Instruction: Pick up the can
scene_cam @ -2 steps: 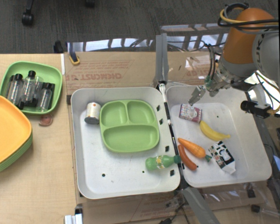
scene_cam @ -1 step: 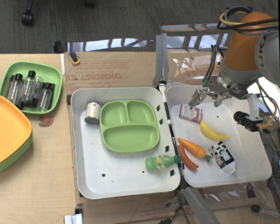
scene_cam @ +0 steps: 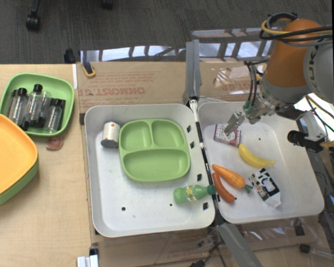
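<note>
The can [scene_cam: 109, 134] is a small silver tin lying on its side in the left bin [scene_cam: 101, 214], at its upper left, touching the left edge of the green divided plate [scene_cam: 154, 148]. My gripper [scene_cam: 233, 124] hangs over the right bin [scene_cam: 292, 208], far to the right of the can, near that bin's upper left. It hovers just above a small pink packet [scene_cam: 227, 136]. Nothing shows between its fingers.
The right bin holds a banana [scene_cam: 255, 156], two carrots [scene_cam: 228, 177] and a black-and-white carton [scene_cam: 264, 185]. A green bottle [scene_cam: 192, 194] lies at the left bin's lower right. On the table to the left are a green tray of vials [scene_cam: 37, 104] and stacked orange plates [scene_cam: 12, 157].
</note>
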Controlling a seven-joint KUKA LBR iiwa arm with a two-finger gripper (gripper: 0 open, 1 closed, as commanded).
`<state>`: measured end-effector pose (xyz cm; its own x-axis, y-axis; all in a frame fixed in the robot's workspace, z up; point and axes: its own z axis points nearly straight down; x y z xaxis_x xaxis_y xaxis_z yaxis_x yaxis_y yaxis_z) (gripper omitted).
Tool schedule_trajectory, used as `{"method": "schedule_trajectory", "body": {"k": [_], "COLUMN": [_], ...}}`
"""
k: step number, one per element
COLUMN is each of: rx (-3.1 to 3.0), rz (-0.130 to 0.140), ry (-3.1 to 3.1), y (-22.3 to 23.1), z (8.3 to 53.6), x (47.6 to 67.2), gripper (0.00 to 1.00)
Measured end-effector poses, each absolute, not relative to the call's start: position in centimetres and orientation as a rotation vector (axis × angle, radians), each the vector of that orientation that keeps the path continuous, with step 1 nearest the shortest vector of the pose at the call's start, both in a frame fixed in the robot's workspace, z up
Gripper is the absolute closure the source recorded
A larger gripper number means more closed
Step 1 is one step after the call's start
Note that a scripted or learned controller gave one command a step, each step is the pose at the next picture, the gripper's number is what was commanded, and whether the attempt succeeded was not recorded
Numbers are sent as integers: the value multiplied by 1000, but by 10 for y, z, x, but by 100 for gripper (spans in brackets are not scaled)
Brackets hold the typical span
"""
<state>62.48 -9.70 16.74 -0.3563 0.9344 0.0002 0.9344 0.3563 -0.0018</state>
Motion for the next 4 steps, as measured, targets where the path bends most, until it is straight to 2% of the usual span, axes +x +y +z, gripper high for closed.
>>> {"method": "schedule_trajectory", "body": {"k": [1, 2, 3, 4], "rx": [-1877, -1947, -1955, -1478], "rz": [1, -11, -13, 0], "ry": [-2520, -2472, -2479, -2777], "y": [-102, -105, -107, -174], "z": [104, 98, 109, 172], "x": [649, 643, 645, 625], "gripper": [0, 0, 100, 100]}}
